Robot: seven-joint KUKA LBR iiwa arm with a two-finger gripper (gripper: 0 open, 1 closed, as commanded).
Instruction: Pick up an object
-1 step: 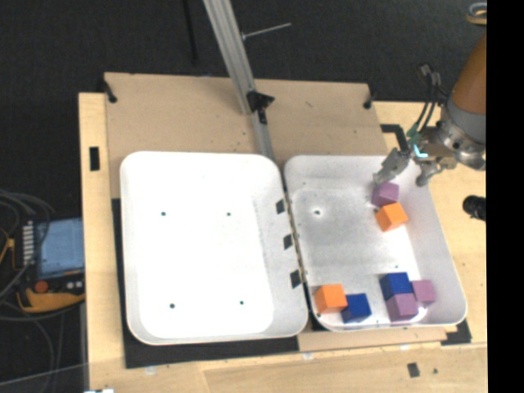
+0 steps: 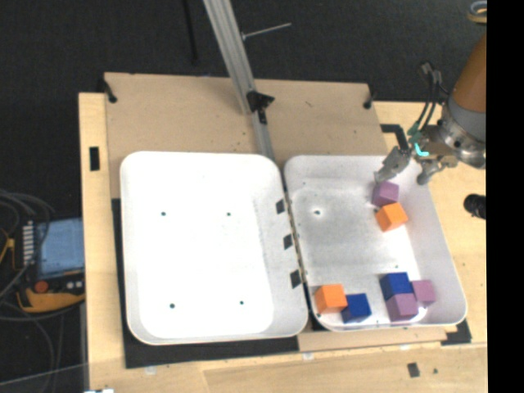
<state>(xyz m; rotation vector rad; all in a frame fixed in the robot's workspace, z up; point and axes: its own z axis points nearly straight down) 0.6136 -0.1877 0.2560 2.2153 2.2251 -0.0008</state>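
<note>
The right bin (image 2: 327, 244) holds several small blocks. A purple block (image 2: 386, 192) lies near its far right side with an orange block (image 2: 392, 216) just in front of it. At the near edge sit an orange block (image 2: 331, 297), a blue block (image 2: 357, 307), a second blue block (image 2: 396, 285), a purple block (image 2: 402, 305) and a lighter purple block (image 2: 424, 291). My gripper (image 2: 408, 169) hangs above the bin's far right rim, just beyond the purple block, with its two fingers spread apart and nothing between them.
The left bin (image 2: 205, 244) stands beside the right one. A slanted metal pole (image 2: 233, 56) rises from the far side between the bins. A blue device and cables (image 2: 49, 256) lie left of the bench.
</note>
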